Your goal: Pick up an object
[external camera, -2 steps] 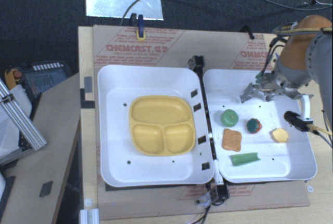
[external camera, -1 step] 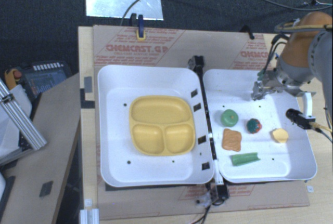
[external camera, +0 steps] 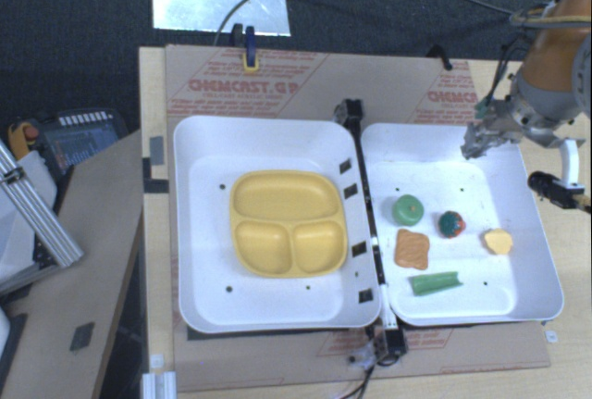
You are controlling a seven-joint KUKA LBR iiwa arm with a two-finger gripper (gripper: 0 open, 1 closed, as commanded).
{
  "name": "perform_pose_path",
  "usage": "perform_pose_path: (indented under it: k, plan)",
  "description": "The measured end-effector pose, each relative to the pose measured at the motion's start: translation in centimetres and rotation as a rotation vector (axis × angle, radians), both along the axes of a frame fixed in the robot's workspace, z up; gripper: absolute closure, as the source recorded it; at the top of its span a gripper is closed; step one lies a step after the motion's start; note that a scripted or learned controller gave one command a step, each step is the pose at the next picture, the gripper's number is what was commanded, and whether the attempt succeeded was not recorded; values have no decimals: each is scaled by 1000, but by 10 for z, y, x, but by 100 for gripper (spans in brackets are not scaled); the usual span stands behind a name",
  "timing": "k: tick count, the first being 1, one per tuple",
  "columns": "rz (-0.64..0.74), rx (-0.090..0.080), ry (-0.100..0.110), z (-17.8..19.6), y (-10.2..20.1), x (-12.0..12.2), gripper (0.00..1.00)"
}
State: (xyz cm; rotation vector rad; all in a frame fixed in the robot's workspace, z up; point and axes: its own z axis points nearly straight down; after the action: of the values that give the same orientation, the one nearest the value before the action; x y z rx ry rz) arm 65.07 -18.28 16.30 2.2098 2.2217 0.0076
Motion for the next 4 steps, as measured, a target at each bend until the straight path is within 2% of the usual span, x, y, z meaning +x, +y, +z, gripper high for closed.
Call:
perform_pose_path:
  k: [1,2,3,4]
  plan:
    - [0,0,1,48,-6,6,100]
    - [1,-1,-1,111,-4,1,100]
    - [3,3,6,102,40,8,100]
    - [4,4,6,89,97,14,100]
